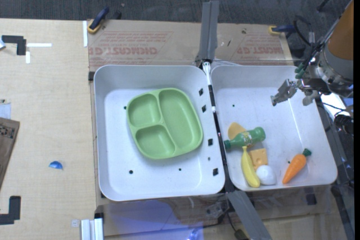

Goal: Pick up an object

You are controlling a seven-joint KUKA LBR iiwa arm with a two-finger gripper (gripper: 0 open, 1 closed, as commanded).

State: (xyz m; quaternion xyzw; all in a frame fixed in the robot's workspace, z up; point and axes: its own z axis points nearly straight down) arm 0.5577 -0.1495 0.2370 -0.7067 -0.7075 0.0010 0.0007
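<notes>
My gripper (293, 97) hangs over the far right part of the right bin (264, 82), open, with nothing between its fingers. Below it, near the bin's front, lie a green bottle (246, 138) on its side, a yellow banana (250, 168), an orange block (259, 157), a white ball (266, 175) and a toy carrot (295, 168). A tan rounded piece (236, 130) peeks out just behind the bottle. The gripper is well apart from all of them, above and to their right.
A green divided plate (165, 122) lies in the left bin (107, 137). A grey divider post (208, 31) stands behind the seam between the bins. Cables and the arm's body crowd the right edge beside the right bin.
</notes>
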